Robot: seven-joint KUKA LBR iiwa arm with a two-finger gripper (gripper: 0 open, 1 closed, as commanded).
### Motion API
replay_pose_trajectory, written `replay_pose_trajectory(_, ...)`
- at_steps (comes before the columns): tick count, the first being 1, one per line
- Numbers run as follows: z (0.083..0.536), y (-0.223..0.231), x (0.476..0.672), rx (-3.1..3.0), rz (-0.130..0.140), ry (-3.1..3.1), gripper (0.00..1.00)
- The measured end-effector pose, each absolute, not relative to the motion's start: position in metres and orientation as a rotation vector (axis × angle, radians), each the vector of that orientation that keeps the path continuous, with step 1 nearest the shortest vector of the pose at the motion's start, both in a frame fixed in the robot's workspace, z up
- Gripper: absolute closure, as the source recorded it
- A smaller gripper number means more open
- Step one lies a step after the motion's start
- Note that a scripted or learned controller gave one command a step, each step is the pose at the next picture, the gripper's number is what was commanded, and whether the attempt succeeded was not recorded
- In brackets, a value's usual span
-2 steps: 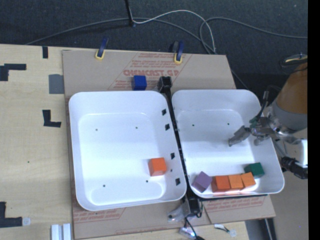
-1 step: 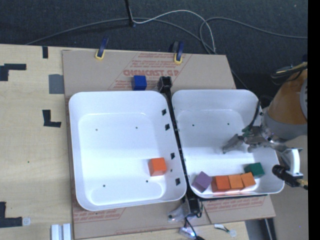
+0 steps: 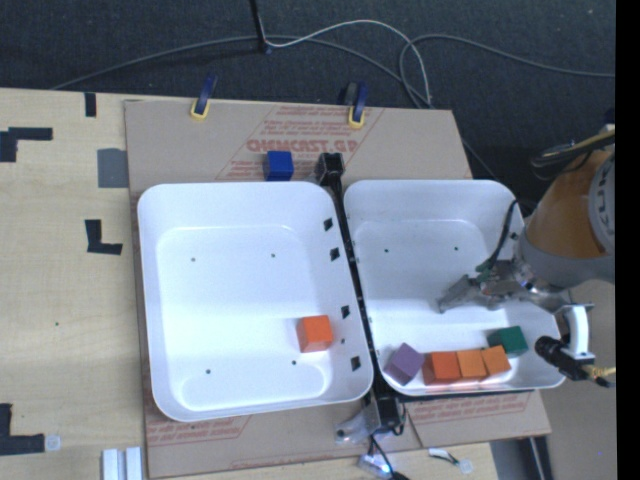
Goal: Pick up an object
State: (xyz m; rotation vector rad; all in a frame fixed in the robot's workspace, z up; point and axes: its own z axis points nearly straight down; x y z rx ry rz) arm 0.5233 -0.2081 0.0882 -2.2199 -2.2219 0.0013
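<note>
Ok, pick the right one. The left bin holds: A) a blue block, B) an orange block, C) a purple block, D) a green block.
B: a single orange block sits in the left bin, near its lower right corner; the purple block and green block lie in the right bin.

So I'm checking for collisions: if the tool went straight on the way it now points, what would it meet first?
The tool points left across the right bin's floor. Its path looks free up to the divider between the bins, though its height is unclear.

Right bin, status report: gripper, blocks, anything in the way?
Gripper low over right bin, nothing seen held. Purple, orange, green blocks along near wall. Path clear.
</note>
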Motion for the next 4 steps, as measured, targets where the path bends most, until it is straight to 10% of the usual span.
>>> replay_pose_trajectory(1, 0.1, -0.209, 0.524, -2.222, 0.001, -2.223, 1.0)
replay_pose_trajectory(4, 0.256, -0.208, 0.519, -2.223, -0.003, -2.225, 1.0)
